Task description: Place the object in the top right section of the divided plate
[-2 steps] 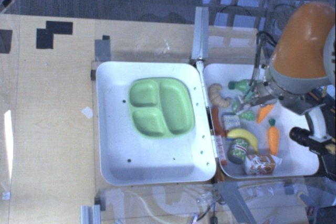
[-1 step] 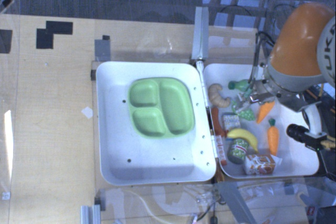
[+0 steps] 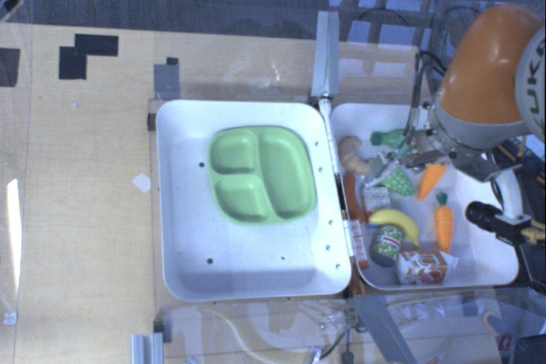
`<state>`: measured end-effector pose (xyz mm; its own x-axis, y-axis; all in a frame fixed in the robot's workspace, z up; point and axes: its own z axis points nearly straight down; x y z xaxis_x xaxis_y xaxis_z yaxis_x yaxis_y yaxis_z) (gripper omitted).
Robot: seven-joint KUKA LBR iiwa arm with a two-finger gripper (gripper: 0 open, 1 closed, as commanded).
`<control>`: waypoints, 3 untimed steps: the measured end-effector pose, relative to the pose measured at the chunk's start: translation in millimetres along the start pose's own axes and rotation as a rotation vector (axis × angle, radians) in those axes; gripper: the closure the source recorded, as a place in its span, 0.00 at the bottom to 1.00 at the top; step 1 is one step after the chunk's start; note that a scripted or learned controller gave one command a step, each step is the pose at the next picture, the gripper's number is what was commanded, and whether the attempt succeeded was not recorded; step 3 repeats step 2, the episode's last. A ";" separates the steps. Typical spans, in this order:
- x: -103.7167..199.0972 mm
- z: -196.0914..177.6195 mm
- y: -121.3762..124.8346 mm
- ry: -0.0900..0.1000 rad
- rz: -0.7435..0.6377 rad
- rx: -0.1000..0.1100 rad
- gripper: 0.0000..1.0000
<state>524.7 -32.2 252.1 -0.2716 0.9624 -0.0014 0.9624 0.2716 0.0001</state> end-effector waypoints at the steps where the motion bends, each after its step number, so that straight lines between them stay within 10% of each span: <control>1: 0.3 -8.4 2.7 -0.001 -0.006 -0.001 1.00; 2: 0.3 -8.3 2.7 -0.001 -0.006 0.000 0.00; 3: 0.3 -8.3 2.7 -0.001 -0.006 0.000 0.00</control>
